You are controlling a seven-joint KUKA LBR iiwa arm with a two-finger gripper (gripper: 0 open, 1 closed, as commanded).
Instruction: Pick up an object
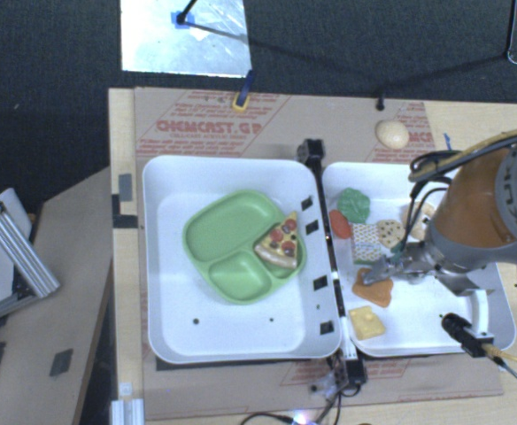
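Note:
The right bin (418,330) holds several toy foods: a green leafy piece (354,204), a red piece (339,223), a speckled block (365,242), a round cracker (388,231), an orange piece (374,290) and a yellow cheese square (366,323). My gripper (385,270) reaches in from the right and sits low, right at the top edge of the orange piece and just below the speckled block. The arm's grey body (489,215) hides the bin's right part.
The left bin (179,326) holds a green divided plate (232,242) with a pizza slice (281,244) on its right side. A black divider (322,237) runs between the bins. A beige egg-like ball (391,133) lies on the cardboard behind the right bin.

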